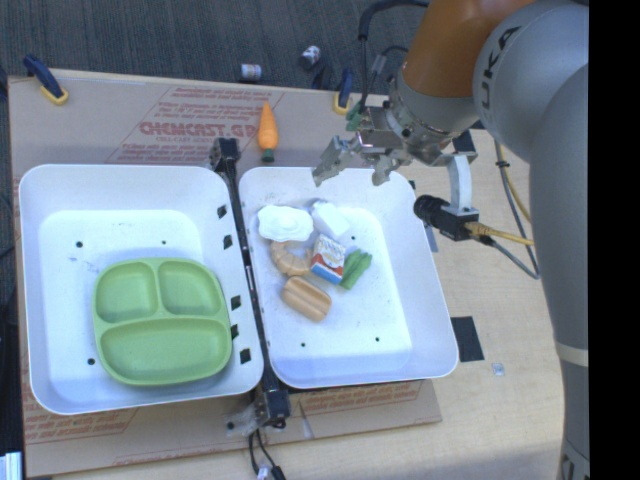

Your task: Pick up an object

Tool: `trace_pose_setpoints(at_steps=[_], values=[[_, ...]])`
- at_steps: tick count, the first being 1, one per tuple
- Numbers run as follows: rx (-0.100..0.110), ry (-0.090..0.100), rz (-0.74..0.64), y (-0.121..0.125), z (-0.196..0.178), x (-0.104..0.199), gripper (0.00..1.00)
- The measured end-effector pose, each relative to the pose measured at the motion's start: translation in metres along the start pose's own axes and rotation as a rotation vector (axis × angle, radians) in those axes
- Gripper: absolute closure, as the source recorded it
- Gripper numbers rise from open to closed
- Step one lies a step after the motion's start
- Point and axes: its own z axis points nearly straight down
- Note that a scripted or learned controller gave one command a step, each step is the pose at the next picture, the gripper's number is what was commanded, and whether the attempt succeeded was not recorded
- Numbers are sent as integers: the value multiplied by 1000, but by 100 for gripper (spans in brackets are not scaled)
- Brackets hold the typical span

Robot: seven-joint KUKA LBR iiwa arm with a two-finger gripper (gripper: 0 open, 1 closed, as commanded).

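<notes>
My gripper (352,169) hangs over the far edge of the right bin (420,313), fingers spread open with nothing between them. Below and in front of it lies a cluster of objects: a white lumpy piece (284,223), a white block (330,218), a small carton with red and blue print (328,260), a green item (356,269) leaning on the carton, a tan ring-shaped pastry (291,259) and a hot-dog bun (306,298). The gripper is above the cluster, not touching any of it.
The left bin (50,208) holds a green divided plate (162,322). An orange carrot toy (267,128) lies on the cardboard behind the bins. Black clips (226,154) join the bins along their shared wall. Blue clamps (45,78) sit at the bench's far edge.
</notes>
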Motion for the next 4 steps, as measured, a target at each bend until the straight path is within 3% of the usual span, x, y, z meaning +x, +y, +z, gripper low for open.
trace_pose_setpoints(at_steps=[1,2,3,4], values=[[-3,0,0,35,-73,12,0],[4,0,1,34,96,-16,0],[-4,0,-1,17,-32,53,0],[-3,0,1,35,-75,18,0]])
